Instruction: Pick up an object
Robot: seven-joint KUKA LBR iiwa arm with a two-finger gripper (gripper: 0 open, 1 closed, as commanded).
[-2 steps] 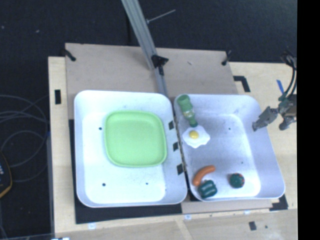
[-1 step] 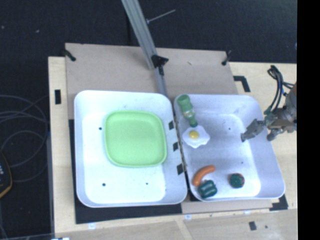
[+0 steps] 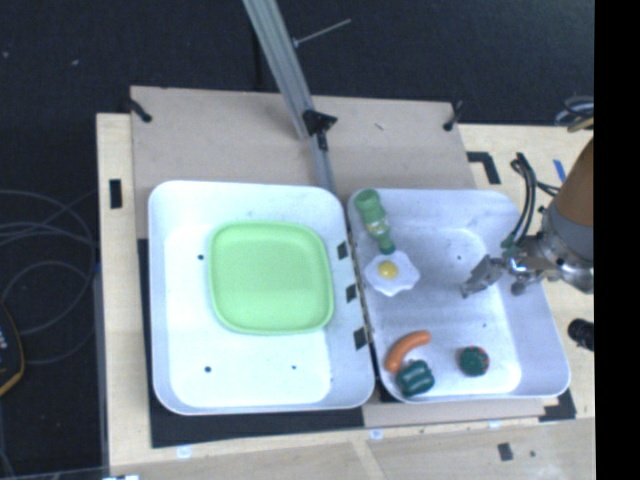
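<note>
In the right bin (image 3: pixel 500 223) lie several small items. A green bottle (image 3: pixel 373 218) rests along the bin's left wall, with a white fried-egg toy (image 3: pixel 390 272) just below it. An orange sausage (image 3: pixel 408 347), a green pepper (image 3: pixel 415 377) and a dark green round item with a red spot (image 3: pixel 474 361) sit near the front wall. My gripper (image 3: pixel 487 278) hangs over the right half of this bin, reaching in from the right. Its fingers point left and down over bare bin floor. Nothing sits between them.
The left bin (image 3: pixel 175 298) holds a light green square plate (image 3: pixel 270 276). A grey metal pole (image 3: pixel 285 68) slants up from the bins' shared back corner. The grey arm with its orange band (image 3: pixel 572 208) stands at the right edge.
</note>
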